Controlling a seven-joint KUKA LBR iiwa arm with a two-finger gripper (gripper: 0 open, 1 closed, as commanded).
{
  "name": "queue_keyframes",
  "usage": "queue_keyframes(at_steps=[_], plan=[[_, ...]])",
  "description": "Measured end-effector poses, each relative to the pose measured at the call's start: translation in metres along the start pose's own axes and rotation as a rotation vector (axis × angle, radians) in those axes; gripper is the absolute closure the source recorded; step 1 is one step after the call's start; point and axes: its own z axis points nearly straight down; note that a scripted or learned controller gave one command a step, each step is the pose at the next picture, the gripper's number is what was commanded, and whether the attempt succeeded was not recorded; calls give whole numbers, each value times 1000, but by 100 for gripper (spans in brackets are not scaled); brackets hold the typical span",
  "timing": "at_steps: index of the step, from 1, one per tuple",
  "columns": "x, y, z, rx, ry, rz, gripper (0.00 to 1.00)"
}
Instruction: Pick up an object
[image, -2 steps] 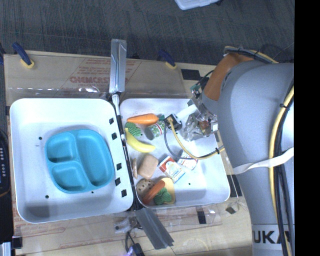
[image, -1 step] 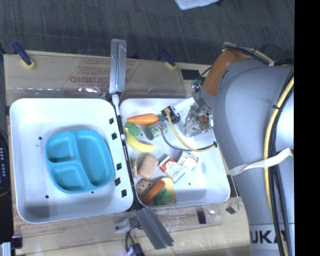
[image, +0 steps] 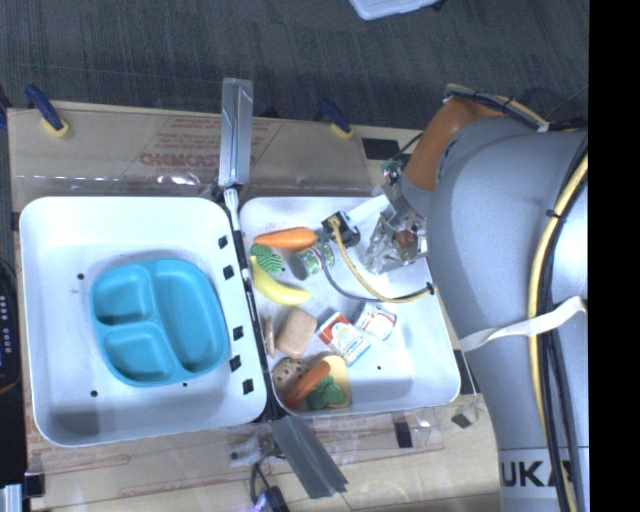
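Note:
My gripper (image: 393, 246) hangs low over the upper right part of the right bin (image: 425, 370), under the arm's orange band. Left of it lie an orange carrot (image: 287, 238), a small green can (image: 312, 262) and a yellow banana (image: 278, 288). Closer to the front are a beige bread roll (image: 294, 332), a red and white packet (image: 345, 337) and a second small packet (image: 376, 320). At the bin's front edge a small carrot with green leaves (image: 318, 384) rests beside a brown cookie (image: 287, 372). Nothing shows between the gripper's tips.
The left bin (image: 50, 250) holds a blue divided plate (image: 158, 320). A yellow cable (image: 372, 290) loops from the wrist across the right bin's floor. The grey arm (image: 510, 260) covers the bin's right side. A metal divider (image: 236, 130) stands between the bins at the back.

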Motion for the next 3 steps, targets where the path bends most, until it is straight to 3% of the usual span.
queue_keyframes(at_steps=[1,2,3], plan=[[-6,-3,1,4,-5,-123,100],[-4,0,0,0,0,2,100],[-31,-5,1,1,-4,3,100]])
